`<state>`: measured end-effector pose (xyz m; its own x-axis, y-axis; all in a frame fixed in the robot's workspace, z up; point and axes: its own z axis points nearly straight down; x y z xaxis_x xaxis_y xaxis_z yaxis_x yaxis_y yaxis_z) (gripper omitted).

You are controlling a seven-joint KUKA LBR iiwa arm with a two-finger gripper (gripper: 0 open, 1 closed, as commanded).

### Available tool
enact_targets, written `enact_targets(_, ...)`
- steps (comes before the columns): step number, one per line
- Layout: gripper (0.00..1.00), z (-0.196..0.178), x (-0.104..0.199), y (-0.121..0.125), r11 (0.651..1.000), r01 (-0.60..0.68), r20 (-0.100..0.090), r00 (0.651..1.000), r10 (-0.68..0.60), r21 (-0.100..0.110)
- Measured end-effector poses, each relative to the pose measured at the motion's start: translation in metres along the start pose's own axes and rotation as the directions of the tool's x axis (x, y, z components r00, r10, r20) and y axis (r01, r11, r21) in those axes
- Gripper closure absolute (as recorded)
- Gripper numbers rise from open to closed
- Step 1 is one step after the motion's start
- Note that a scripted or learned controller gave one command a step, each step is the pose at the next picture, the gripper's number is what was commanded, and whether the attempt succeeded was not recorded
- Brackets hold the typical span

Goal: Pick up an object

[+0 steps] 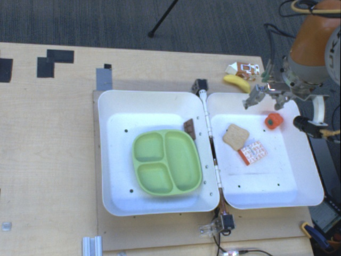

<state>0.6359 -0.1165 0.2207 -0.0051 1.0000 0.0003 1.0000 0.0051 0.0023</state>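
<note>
Two shallow white plastic bins sit side by side on a pale wooden bench, their rims touching along a dark hinge-like strip.

Left bin: one light green plate, smooth, rounded-rectangular, divided into three compartments. It lies flat, tilted slightly clockwise in the bin. One small brown block rests just beside the plate's upper right corner, near the right wall.

Right bin: three items, all in the upper half.
- One tan slice of bread, flat, roughly square with soft corners, matte surface.
- One small red-and-white packet, flat and rectangular, patterned; its long axis runs diagonally from lower left to upper right. It touches or nearly touches the bread's lower right edge.
- One small orange-red round item, glossy, with a green top, lying apart from the other two near the bin's far right corner.

Outside the bins, on the bench behind the right bin: one yellow banana, curved, long axis roughly left to right, and one small white-and-brown carton just behind it.

Gripper: grey metal, hanging over the far rim of the right bin, above and left of the round item. Its fingers stand apart with nothing between them.
</note>
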Motion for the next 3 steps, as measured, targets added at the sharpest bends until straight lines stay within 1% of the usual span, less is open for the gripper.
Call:
enact_targets(1,0.0,0.123,0.013,-0.072,1.0,-0.001,0.002,1.0,0.001,-0.008)
enact_targets(2,1.0,0.112,0.012,-0.07,1.0,-0.002,0.005,1.0,0.002,-0.014)
enact_targets(3,0.0,0.112,0.012,-0.071,1.0,-0.002,0.005,1.0,0.002,-0.014)
